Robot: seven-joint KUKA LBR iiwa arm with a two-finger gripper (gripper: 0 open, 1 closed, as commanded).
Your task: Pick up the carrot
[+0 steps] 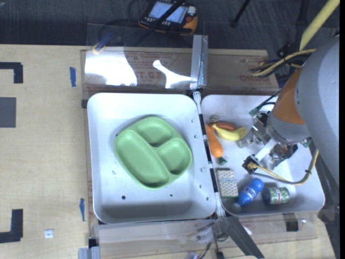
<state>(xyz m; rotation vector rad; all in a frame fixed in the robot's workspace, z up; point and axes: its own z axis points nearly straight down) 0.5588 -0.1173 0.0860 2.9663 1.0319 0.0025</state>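
Pale wood of the bench [43,144] is carrying 2 white bins side by side, and you are looking down on both at a slant. Nothing of the pick is showing as done yet. The carrot [214,143] is lying on the floor of the right bin [312,198], tight along its wall at 9 o'clock, and running roughly from 12 to 6.

The pincer [257,134] is hanging low over that same bin, nearer its middle. You are not getting a clear enough look to tell whether it is wide or narrow.

From the pincer, the carrot is sitting at about 9 o'clock, near but apart. The banana [232,132] is lying between the 2, close against the carrot's upper end. By my judgement, the approach, the closing and the lift are all remaining for you.

The left bin [102,198] is holding a green divided plate [153,151], which is playing no part in this.
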